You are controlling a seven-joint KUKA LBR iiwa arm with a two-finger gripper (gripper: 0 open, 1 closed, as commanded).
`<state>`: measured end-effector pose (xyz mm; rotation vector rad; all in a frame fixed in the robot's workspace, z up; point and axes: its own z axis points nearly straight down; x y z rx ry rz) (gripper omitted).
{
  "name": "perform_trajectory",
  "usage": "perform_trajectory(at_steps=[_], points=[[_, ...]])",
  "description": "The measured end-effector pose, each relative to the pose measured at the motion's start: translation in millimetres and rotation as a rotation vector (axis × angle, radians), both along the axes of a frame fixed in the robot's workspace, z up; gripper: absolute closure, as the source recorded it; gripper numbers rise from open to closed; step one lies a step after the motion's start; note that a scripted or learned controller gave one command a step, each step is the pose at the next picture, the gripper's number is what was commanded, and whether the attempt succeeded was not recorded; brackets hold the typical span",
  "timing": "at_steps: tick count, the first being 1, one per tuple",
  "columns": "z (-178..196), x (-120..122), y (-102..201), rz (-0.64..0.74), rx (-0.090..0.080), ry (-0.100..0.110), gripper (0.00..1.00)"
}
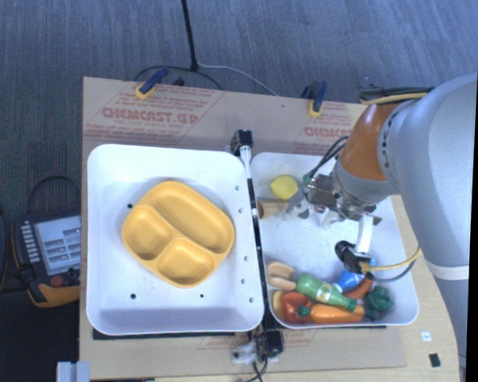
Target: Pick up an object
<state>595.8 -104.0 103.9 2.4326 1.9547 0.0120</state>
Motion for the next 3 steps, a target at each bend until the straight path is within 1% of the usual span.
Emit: perform_trajectory(at_steps=[1,2,3], points=[[-2.1,57.7,-33.8,0.070,0.009,0.021,0.00],[-10.1,42.6,-38.6,0.423,-0.002,0.012,0.00],[-11.0,62.5,-24.3,0.045,0.000,0.008,0.00]])
